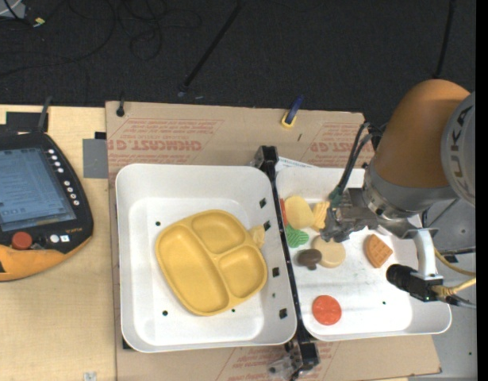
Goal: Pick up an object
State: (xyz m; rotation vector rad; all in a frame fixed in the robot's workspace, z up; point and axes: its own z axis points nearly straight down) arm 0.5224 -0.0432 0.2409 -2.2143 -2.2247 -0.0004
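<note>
Toy food pieces lie in the right bin (pixel 402 324): a yellow piece (pixel 299 211), green piece (pixel 297 236), brown piece (pixel 309 257), cream disc (pixel 332 254), orange wedge (pixel 378 251) and red disc (pixel 326 309). The gripper (pixel 336 227) hangs just above the cream disc, seemingly descending to grasp; its grip state I cannot tell. Next it must settle squarely over one piece.

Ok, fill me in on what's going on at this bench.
The grey arm reaches in from the right over the right bin, its gripper low among small toy foods: a green piece, a yellow piece, a tan round, a brown piece, a cracker-like piece and a red disc. Nothing is visibly held. The left bin holds a yellow divided tray.
</note>
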